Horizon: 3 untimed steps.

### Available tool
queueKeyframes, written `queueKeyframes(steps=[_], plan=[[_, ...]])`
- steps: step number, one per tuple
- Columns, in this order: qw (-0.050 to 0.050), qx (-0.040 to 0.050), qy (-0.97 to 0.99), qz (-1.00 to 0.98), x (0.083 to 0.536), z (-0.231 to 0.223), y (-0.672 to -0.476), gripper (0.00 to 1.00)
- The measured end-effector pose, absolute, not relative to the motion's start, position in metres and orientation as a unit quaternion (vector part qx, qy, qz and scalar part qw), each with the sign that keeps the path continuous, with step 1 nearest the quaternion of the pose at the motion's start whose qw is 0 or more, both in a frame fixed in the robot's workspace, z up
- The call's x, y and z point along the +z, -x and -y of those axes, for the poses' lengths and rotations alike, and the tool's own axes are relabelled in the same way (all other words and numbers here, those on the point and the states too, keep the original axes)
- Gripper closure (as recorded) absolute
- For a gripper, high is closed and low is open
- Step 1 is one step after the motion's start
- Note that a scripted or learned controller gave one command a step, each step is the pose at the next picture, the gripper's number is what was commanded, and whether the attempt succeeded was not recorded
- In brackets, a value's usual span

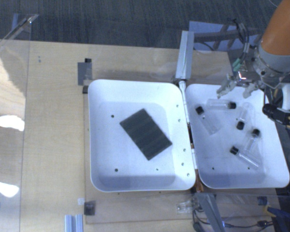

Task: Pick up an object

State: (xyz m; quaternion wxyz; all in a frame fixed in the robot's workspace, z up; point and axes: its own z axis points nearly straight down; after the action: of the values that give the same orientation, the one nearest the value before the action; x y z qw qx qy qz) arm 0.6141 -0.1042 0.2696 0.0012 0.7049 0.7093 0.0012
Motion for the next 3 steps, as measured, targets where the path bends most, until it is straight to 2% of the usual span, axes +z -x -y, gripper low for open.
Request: queueKeyframes(steps=[1, 2, 3], plan=[[0.001, 0.0005, -0.682, -0.731, 0.195, 0.161, -0.636, 0.0], [0.007, 0.0033, -0.669, -0.743, 0.122, 0.205, -0.641, 0.0], [0.003, 0.0019, -0.688, -0.726, 0.12, 0.203, -0.599, 0.0]])
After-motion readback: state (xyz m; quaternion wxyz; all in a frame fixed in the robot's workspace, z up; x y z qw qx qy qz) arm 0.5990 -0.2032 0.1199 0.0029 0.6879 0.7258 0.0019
